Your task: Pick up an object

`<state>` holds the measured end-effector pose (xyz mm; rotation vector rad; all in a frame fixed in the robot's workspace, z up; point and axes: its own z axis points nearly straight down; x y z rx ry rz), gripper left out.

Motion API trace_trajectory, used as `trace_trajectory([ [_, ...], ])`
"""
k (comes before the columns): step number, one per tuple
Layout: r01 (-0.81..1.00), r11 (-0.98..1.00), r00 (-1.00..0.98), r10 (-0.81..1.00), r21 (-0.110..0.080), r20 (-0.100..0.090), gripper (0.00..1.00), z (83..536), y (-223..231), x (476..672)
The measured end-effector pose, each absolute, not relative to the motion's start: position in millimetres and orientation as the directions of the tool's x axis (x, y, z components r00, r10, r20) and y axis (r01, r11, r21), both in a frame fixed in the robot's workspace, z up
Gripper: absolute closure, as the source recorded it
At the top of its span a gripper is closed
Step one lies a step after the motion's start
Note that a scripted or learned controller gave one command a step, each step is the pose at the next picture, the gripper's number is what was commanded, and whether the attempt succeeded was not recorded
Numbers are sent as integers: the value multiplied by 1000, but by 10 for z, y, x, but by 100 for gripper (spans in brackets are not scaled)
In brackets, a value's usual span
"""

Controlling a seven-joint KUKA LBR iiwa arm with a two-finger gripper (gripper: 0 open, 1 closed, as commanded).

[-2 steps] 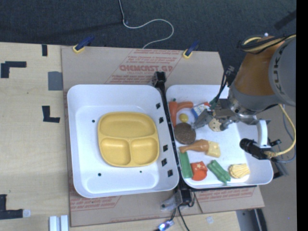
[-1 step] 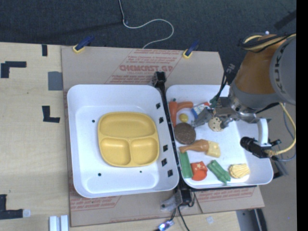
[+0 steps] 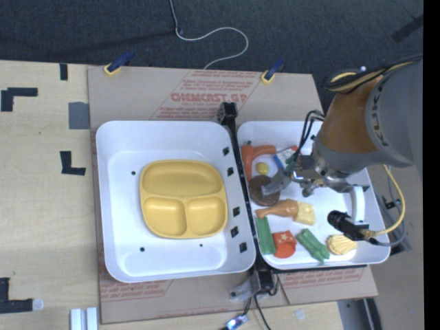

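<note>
My gripper (image 3: 289, 177) hangs low over the middle of the right bin (image 3: 375, 256), reaching in from the right. Just beside and below it lie a brown round piece (image 3: 262, 192) and a tan drumstick (image 3: 280, 210). An orange piece (image 3: 249, 155), a fried egg toy (image 3: 262, 168) and a blue-and-white item (image 3: 281, 158) sit at the bin's far left. Along the near edge lie a long green piece (image 3: 264, 236), a red piece (image 3: 284, 244), a green pickle (image 3: 313, 246) and a yellow ridged piece (image 3: 342, 245). The arm hides the bin's right part.
The left bin (image 3: 110, 184) holds a yellow divided plate (image 3: 184, 198). A pale yellow wedge (image 3: 305, 215) rests against the drumstick. Black clips line the wall between the two bins (image 3: 237, 205). Cardboard lies under both bins.
</note>
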<state>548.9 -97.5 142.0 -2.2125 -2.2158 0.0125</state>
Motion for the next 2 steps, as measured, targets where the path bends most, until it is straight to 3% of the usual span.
trace_trajectory([
  [1,1000,1,-1,1000,-12,2,0,849,-967,5465],
  [2,1000,2,-2,1000,-16,2,100,944,-965,5463],
])
